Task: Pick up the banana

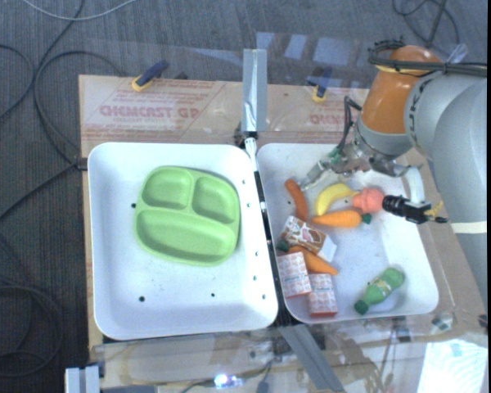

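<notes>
Gripper (337, 167) at upper part of right bin (409, 297), fingers spread and holding nothing, just above banana (334, 195) lying beside an orange carrot (340, 218), right of frame centre.

Your grey arm (454, 150) reaches in from the right, its orange band (390, 97) bent above the wrist, with the gripper (331, 168) angled down and left.
</notes>
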You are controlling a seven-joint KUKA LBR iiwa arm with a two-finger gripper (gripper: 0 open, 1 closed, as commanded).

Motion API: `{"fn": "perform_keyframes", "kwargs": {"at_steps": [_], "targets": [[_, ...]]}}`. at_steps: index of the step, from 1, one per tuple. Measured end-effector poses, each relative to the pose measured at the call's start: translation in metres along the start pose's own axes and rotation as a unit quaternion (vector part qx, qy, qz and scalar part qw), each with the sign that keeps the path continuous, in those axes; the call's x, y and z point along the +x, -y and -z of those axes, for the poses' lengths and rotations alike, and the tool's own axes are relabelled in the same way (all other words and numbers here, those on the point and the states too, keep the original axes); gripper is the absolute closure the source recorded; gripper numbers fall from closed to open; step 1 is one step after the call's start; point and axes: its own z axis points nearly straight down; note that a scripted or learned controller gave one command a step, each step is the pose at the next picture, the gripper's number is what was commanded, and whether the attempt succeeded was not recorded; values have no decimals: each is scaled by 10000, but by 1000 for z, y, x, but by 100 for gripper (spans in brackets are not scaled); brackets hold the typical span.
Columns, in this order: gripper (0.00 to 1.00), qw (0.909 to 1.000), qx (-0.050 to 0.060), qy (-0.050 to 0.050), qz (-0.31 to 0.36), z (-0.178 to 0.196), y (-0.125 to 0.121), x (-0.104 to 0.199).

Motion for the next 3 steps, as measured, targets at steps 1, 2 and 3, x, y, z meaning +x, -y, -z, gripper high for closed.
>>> {"fn": "perform_keyframes", "kwargs": {"at_steps": [1,2,3], "targets": [[0,10000,-10,0,-8,1,22,5],[100,10000,-35,-4,-10,11,21,6],[0,10000,-32,-3,-11,11,21,5]]}}
